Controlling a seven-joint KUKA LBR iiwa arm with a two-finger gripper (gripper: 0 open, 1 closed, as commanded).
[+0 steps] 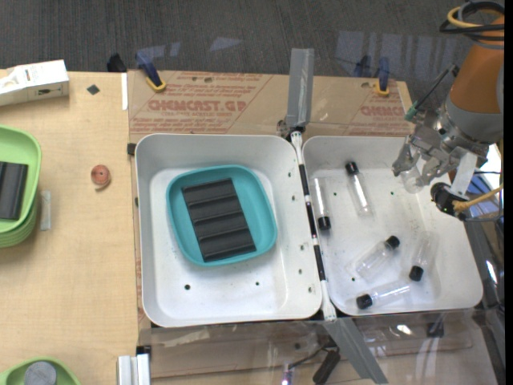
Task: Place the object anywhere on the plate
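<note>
Over right bin's (473, 295) upper-right corner | gripper (418, 169) hovering, grip state: cannot tell | vials: nearest (357, 187) just left of it, others (377, 257) below-left, all loose on bin floor | teal plate (264, 215) far left in left bin (152, 239), carrying black ridged insert (218, 218) | step: pre-grasp | next: drop onto a vial, clamp, carry left.

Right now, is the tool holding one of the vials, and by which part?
Cannot be told. The tool sits over the right bin's upper right corner, and any clear vial there would be too blurred to see.
</note>
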